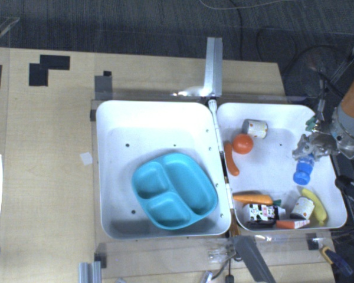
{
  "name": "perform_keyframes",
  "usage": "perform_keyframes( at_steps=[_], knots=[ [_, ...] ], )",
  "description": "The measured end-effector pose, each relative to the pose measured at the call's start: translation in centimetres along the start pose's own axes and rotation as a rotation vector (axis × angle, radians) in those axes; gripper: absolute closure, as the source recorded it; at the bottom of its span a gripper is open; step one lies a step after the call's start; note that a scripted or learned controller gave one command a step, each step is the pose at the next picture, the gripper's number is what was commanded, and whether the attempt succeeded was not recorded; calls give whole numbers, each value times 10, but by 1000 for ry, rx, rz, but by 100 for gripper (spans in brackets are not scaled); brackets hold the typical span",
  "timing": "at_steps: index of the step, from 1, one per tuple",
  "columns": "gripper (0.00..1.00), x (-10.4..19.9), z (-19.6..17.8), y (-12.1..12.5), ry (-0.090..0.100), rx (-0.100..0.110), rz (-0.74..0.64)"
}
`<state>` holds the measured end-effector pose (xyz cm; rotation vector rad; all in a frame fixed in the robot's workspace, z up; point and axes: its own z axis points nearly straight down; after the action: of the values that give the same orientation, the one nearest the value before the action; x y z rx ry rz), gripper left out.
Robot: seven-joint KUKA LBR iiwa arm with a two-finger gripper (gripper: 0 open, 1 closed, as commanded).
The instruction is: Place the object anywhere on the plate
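A blue plate (174, 190) with three compartments lies in the left bin (121, 134), toward its front. My gripper (310, 148) is over the right side of the right bin (277, 119). Directly below it, touching or nearly touching its tip, is a small blue bottle (303, 173). The view does not show whether the bottle is gripped. Other objects in the right bin are an orange ball (243, 144), a small can (255, 128), a red-orange stick (231, 160), a yellow banana (315, 204) and a carrot (251, 198).
A small printed carton (260, 213) and a white cup (302, 207) crowd the front edge of the right bin. A metal divider (219, 158) separates the two bins. An upright metal post (214, 66) stands behind them. Cables lie on the dark floor at the back.
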<state>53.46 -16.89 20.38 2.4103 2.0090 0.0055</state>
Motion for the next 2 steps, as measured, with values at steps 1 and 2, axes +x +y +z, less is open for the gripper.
perform_keyframes(
  at_steps=[1,2],
  knots=[
    [100,95,19,-31,0,2,-122],
    [100,165,19,-79,1,3,-27]
  ],
)
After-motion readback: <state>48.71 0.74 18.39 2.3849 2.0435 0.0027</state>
